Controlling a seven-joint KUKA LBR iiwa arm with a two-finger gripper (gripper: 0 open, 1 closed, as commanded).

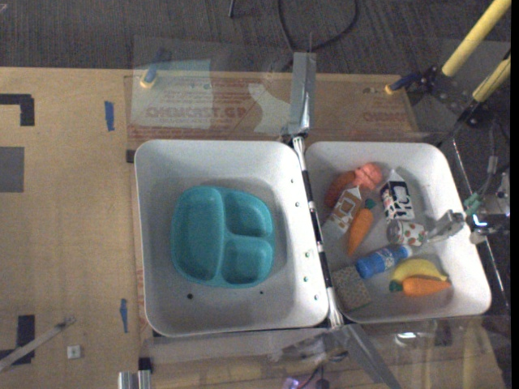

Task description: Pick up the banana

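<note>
The yellow banana [418, 269] lies in the right bin [459, 177], near its front right corner. It rests against an orange carrot [426, 286] just in front of it and has a blue bottle [381, 260] to its left. My gripper [444, 227] seems to be the grey metal piece reaching in over the bin's right rim. It sits a short way behind the banana, apart from it, next to a spotted can [405, 233].
The right bin also holds a second carrot [361, 226], a cow-print carton [397, 199], a small orange carton [345, 209], a pink-orange toy [358, 178] and a speckled sponge [351, 287]. A teal divided plate [222, 236] lies in the left bin [154, 177].
</note>
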